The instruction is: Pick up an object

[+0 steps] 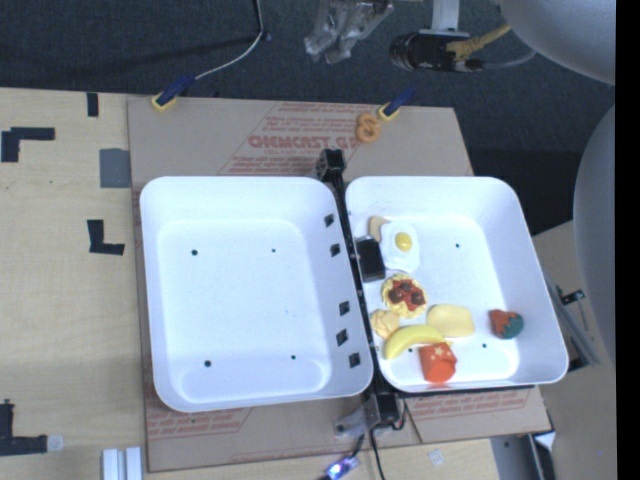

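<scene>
End effector [335,30] above bins, nothing between fingers; toy foods [420,313] clustered in right bin [490,208].

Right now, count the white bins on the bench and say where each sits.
2. The left bin sits at the middle of the bench; the right bin lies against its right side, joined along a black divider, with toy food inside.

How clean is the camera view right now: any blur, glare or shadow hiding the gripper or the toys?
Camera view: gripper at top is smeared by motion blur; toy food like the banana and fried egg stays sharp; left bin has soft shadow along its walls, no harsh glare.
</scene>
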Action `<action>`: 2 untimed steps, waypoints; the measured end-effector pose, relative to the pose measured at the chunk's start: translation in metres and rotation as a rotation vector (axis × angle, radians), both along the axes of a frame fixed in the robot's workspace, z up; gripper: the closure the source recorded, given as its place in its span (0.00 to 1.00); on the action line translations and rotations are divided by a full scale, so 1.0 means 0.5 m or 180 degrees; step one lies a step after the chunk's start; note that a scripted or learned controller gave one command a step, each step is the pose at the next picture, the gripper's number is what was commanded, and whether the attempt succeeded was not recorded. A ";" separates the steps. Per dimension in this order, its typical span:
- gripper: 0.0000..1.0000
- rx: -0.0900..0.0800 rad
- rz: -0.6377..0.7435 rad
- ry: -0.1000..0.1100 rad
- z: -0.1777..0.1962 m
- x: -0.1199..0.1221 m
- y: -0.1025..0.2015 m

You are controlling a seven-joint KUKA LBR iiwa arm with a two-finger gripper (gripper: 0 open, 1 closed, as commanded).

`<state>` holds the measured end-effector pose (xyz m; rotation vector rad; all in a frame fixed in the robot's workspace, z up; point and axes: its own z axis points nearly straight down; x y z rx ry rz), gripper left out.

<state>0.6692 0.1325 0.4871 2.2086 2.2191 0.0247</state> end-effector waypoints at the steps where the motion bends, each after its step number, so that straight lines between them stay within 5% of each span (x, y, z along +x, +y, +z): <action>1: 1.00 -0.0018 -0.0001 0.0097 -0.205 -0.113 0.069; 2: 1.00 0.0006 0.0005 0.0005 0.115 -0.044 0.170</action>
